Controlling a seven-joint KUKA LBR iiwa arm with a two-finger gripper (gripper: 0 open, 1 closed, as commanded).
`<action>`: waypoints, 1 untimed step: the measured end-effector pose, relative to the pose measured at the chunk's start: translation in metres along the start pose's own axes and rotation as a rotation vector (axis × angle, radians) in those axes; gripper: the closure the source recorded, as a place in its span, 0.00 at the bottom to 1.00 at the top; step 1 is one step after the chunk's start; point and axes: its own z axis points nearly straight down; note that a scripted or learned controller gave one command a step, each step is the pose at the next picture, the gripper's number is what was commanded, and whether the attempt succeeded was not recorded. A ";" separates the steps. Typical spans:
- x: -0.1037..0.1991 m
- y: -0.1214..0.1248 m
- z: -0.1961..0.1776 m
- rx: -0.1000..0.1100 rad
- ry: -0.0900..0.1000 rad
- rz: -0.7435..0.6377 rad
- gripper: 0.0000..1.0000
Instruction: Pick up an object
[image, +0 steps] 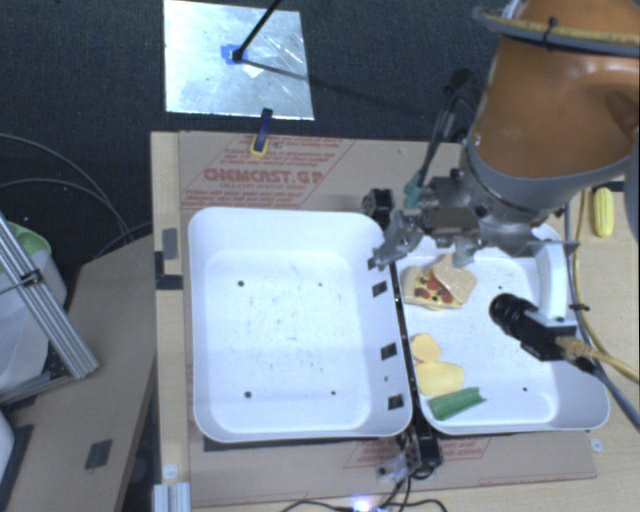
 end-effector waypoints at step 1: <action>-0.002 0.002 -0.009 -0.002 -0.002 -0.001 1.00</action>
